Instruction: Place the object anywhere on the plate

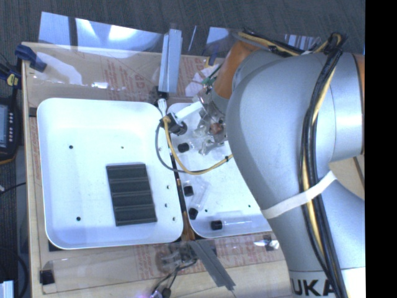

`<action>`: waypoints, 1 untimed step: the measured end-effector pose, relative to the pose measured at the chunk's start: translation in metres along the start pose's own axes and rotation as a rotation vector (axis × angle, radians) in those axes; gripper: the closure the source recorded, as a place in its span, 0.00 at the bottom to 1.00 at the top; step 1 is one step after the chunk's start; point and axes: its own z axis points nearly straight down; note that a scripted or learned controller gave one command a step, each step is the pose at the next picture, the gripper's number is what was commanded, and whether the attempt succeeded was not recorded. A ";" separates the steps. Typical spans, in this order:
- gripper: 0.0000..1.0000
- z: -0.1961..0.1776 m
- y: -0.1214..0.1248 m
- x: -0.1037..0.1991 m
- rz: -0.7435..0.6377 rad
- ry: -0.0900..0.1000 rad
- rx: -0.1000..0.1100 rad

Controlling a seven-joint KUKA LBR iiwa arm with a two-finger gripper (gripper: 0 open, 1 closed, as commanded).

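Camera view: dark ribbed plate (131, 194) (rectangular)

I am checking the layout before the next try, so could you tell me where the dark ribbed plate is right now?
The dark ribbed plate lies flat in the left bin, toward its lower middle, well left of the gripper working over the right bin.

Left bin (62, 185): shallow, white, with rounded corners. Right bin (232, 194): white, touching the left one along its side, partly hidden. Yellow cable (186, 169): loops over the seam between both bins. Desk (93, 82): pale wooden board under clear film, carrying both bins. Metal bracket (169, 61): grey, upright at the far edge. Dark carpet (124, 2): surrounds the desk. Black device (7, 126): at the left edge.
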 end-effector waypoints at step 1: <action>1.00 0.001 -0.007 0.000 0.001 -0.004 0.001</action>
